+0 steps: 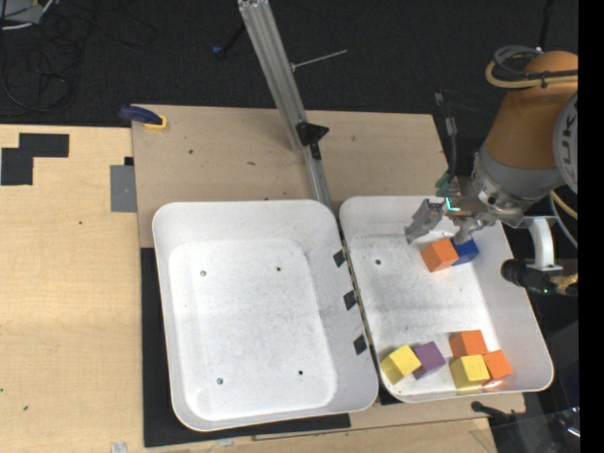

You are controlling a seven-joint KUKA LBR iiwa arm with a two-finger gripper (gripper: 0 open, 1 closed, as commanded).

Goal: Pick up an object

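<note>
Gripper [442, 217] hangs low over the right bin [377, 217] on the desk, can't tell its state, with the orange cube [439, 254] just beside it at 6 o'clock, so I'd guess it's approaching and next needs to centre, then drop.

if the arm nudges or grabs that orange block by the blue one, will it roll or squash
The orange block has flat faces and sharp edges, so it would likely slide, not roll. It looks rigid, probably keeping its shape when squeezed. It touches the blue block, so a push may shift both.
</note>
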